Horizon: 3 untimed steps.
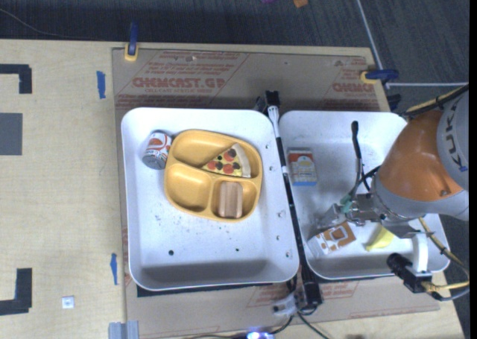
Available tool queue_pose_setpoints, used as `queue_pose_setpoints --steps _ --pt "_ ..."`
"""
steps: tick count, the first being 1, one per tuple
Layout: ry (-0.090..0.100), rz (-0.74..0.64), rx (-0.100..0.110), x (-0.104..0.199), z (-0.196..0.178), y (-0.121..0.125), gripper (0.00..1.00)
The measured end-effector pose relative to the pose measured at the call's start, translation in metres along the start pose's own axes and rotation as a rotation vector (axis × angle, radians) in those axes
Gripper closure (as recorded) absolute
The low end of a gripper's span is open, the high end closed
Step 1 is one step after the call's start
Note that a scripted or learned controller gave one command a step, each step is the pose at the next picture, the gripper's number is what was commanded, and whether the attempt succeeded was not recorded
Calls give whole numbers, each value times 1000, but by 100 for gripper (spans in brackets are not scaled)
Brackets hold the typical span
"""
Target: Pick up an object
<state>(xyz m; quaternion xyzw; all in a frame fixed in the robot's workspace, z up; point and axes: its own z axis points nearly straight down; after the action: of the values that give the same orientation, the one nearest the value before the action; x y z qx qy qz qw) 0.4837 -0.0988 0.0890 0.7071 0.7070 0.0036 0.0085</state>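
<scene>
My gripper [349, 212] is low in the right bin [328, 125], under the orange band of the arm [421, 166]. It hangs just above an orange-and-white packet [335, 239] lying near the bin's front wall. A yellow wedge-shaped piece [380, 238] lies to the right of the packet, partly under the wrist. A small white box with a red and blue label [302, 167] lies flat at the bin's left side, apart from the gripper.
The left bin [141, 203] holds a yellow divided plate [186, 181] with a toy pizza slice [231, 159] and a brown bread piece [229, 200]. A can [156, 149] lies beside the plate. A black cable [356, 144] rises in the right bin.
</scene>
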Motion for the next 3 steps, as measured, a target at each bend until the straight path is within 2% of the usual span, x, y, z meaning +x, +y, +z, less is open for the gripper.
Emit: queue_pose_setpoints --steps 1,2,3 --pt "-10 5 -10 -4 -11 2 100" --pt "-10 5 -10 -4 -11 2 0" --pt "2 3 6 2 0 -2 0"
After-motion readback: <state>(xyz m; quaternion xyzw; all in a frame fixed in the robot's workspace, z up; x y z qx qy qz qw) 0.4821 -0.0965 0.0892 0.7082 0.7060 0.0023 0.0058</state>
